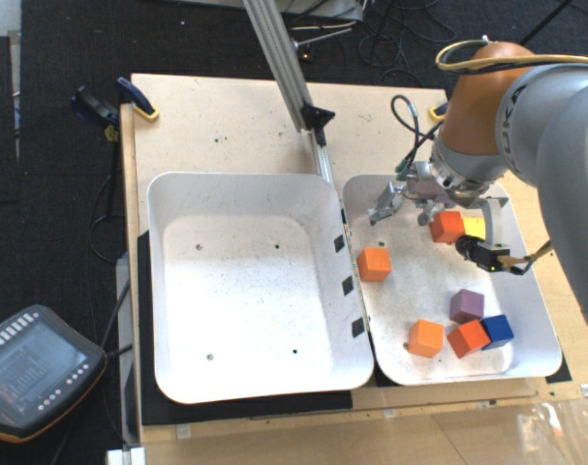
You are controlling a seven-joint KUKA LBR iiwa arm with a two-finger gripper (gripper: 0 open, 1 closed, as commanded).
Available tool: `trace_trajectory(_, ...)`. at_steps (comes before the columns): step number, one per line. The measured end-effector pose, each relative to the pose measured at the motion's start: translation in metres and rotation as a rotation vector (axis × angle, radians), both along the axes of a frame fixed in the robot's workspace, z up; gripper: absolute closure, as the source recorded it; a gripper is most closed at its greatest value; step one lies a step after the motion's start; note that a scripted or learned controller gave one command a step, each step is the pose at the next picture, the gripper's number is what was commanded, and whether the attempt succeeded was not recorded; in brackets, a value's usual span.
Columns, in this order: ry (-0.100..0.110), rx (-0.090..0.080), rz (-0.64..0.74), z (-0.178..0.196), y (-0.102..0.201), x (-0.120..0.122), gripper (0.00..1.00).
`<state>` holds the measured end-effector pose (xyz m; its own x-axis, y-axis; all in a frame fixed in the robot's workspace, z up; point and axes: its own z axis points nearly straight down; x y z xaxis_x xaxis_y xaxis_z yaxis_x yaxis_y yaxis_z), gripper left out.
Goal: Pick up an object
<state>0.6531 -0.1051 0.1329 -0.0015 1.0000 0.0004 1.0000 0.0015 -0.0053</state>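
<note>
My gripper [383,209] hangs over the upper left part of the right bin [526,303], on the grey arm with its orange band. It sits just above and apart from an orange cube [374,263] near the bin's left wall. Nothing shows in its grasp. To its right lie an orange-red cube [448,227] and a yellow block [474,227], partly covered by the wrist. Toward the bin's front lie a purple cube [466,305], a blue cube [498,329], an orange-red cube [468,338] and an orange cube [425,338].
The left bin [168,260] stands beside the right one, their walls meeting at a ridge with black clips [349,284]. A slanted metal rail [279,51] ends at the bins' back edge. A black cable connector [487,255] hangs by the wrist. A handheld pendant [32,371] lies at lower left.
</note>
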Motion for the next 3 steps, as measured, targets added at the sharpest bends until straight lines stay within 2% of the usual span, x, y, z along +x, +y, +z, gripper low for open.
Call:
trace_trajectory(1,-0.008,-0.001,-0.003,0.014,-0.001,0.002,1.00)
trace_trajectory(2,-0.012,-0.002,-0.002,0.068,-0.009,-0.003,1.00)
trace_trajectory(3,-0.014,-0.002,0.001,0.130,-0.004,0.004,1.00)
